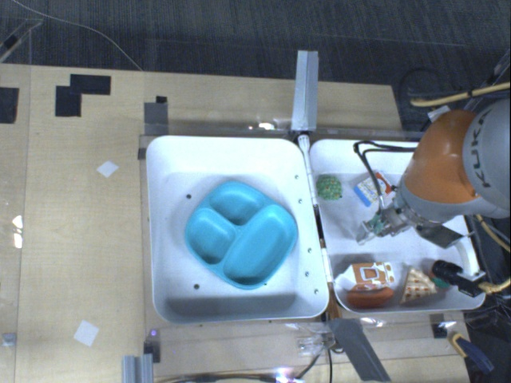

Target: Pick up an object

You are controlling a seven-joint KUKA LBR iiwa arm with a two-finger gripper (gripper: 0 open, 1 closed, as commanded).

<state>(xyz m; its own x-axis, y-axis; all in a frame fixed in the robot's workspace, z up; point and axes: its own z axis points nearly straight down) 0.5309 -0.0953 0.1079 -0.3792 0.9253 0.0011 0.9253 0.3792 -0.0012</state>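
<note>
The arm (447,170) reaches over the right bin (345,159), and its pincer (375,228) hangs near the bin's middle. From this angle I cannot tell whether the pincer is open or closed, and nothing can be seen gripped in it.

Three things lie in that bin. A green piece (328,187) sits at 10 o'clock from the pincer, close to the wall shared with the left bin (160,238). A brown block (370,286) with a white label lies at 6 o'clock by the bin's near wall. A tan cone (415,284) is just beside the block, at 5 o'clock from the pincer.

A blue tray (239,234) with three hollows sits in the middle of the left bin. Both bins rest on the pale surface (72,238).
</note>
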